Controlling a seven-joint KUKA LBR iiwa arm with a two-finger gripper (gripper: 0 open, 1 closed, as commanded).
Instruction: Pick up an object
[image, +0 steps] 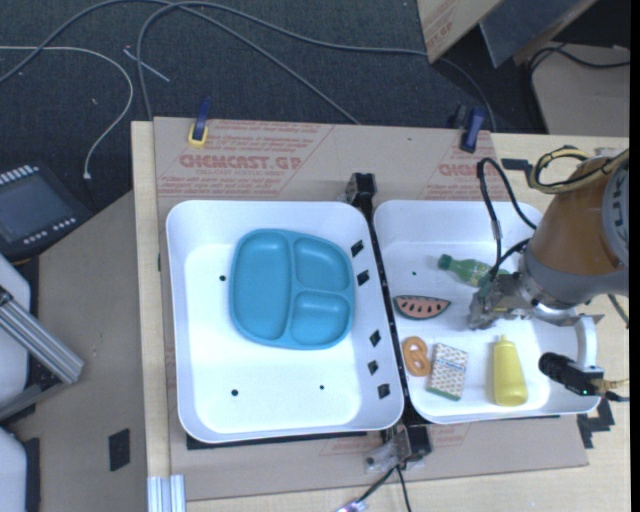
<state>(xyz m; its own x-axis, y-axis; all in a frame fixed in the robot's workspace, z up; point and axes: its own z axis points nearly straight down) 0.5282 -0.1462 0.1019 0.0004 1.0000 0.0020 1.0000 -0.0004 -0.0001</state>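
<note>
Lying beside the claw (487, 308), a small green bottle (463, 267).

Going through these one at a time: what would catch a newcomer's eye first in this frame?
Probably the big blue divided plate, alone in the left bin. Next, the grey and orange arm reaching from the right, its gripper low in the right bin among small items: a green bottle, a watermelon slice, a pretzel, a small packet and a yellow bottle.
</note>
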